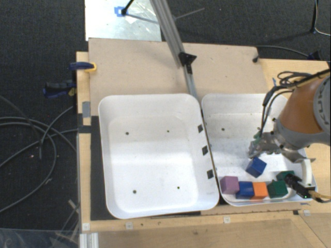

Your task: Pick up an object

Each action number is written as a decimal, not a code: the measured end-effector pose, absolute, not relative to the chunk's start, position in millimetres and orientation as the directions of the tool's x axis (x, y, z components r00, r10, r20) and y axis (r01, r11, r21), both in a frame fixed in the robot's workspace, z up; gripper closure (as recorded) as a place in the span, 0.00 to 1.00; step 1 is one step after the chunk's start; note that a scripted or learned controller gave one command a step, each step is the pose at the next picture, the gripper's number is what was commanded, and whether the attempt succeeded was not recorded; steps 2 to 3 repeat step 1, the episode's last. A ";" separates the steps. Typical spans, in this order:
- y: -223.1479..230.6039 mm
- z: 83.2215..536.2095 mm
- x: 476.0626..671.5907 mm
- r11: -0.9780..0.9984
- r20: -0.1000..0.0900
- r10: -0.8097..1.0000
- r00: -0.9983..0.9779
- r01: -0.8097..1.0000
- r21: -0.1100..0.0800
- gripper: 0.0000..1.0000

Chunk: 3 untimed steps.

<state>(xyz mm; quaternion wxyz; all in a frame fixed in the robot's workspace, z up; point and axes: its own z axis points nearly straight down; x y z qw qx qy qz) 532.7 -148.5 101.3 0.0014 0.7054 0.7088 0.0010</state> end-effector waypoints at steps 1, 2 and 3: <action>-148.4 101.0 532.7 0.005 0.000 1.000 -0.005 1.000 0.003 0.00; -148.4 101.0 532.7 0.005 0.000 1.000 -0.005 1.000 0.003 0.00; -148.4 101.0 532.7 0.005 0.000 1.000 -0.005 1.000 0.003 0.00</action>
